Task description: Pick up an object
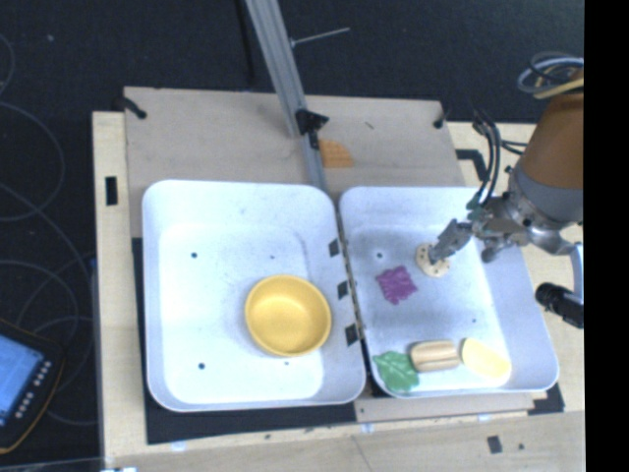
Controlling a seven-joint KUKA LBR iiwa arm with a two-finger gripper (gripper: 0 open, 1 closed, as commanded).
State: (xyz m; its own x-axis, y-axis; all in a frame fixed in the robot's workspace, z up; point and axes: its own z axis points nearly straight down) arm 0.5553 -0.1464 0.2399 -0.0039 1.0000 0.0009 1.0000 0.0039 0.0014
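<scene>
The gripper (433,261) hangs over the upper middle of the right bin (511,303), reached in from the right on a grey arm (531,209) with an orange band (560,146) above the wrist. From this slanted view its tip appears as a small pale, roundish shape low over the bin floor, and whether the fingers stand apart or together cannot be told. Nothing is visibly held between them.

Just beside the tip, down and to the left, lies a small purple object (397,284) flat on the bin floor, apart from the gripper. Along the bin's near edge sit three more things close together: a green object (395,370) in the near left corner, a tan cylinder (434,355) lying on its side next to it, and a pale yellow rounded object (486,359) touching or just beside the cylinder's right end.

The left bin (197,234) holds a yellow bowl (287,314), upright, toward its near right part. Behind the bins a grey metal rail (280,62) slants up toward the top of the view, and a small orange patch (335,153) lies on the board near its base.
</scene>
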